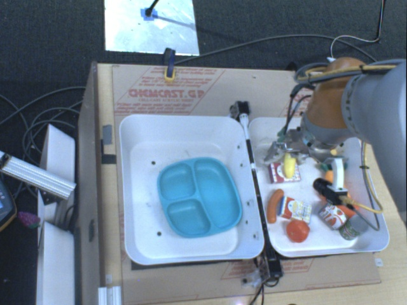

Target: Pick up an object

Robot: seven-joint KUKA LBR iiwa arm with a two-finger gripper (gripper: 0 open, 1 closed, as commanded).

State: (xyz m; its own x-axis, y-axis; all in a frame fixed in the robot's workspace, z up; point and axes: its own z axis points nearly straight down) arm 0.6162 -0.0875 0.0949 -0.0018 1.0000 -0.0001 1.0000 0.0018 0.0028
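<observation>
Two white bins sit side by side: the left bin (137, 164) holds one blue divided tray (199, 196); the right bin (375, 234) holds several small food items. One grey arm (375, 97) lowers its gripper (289, 150) above one yellow banana (290, 166) lying on a red-and-white packet (278, 174). Whether the fingers are spread or closed, I cannot tell. One hot dog (275, 206) and one tomato (297, 230) lie nearby.

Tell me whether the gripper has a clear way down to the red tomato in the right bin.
Probably yes. The tomato lies uncovered near the right bin's front edge, touching only a small packet. The gripper is over the bin's back, by the yellow piece.
</observation>
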